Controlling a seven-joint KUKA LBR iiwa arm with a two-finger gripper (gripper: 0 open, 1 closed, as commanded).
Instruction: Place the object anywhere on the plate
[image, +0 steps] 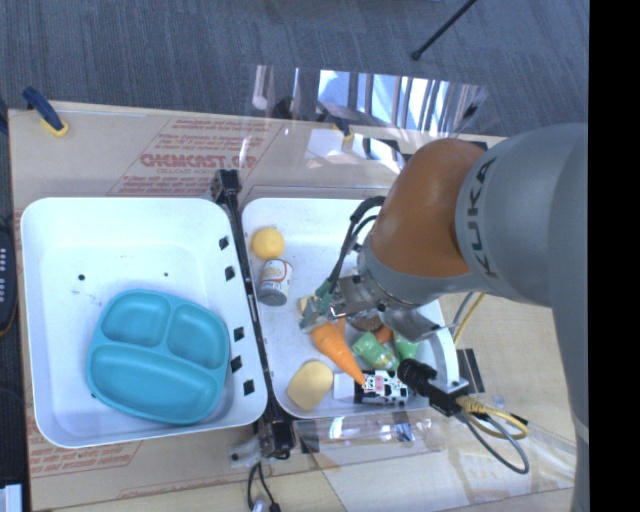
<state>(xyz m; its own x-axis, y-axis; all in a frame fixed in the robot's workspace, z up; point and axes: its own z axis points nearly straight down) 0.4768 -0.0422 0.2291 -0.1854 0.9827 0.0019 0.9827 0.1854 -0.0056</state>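
Right white bin (300, 215): carrot (338, 350) diagonal, tip lower-right; pincer (345, 305) state seemingly hidden, cannot tell.

Red print reading "CHEMCAST" runs across the brown protective paper (190, 150) covering the sheet behind the two bins, with a smaller red line beneath it too fine to read. Dark letters spelling "KUKA" stand on the grey arm (480, 235) just beside its orange band (425, 205).
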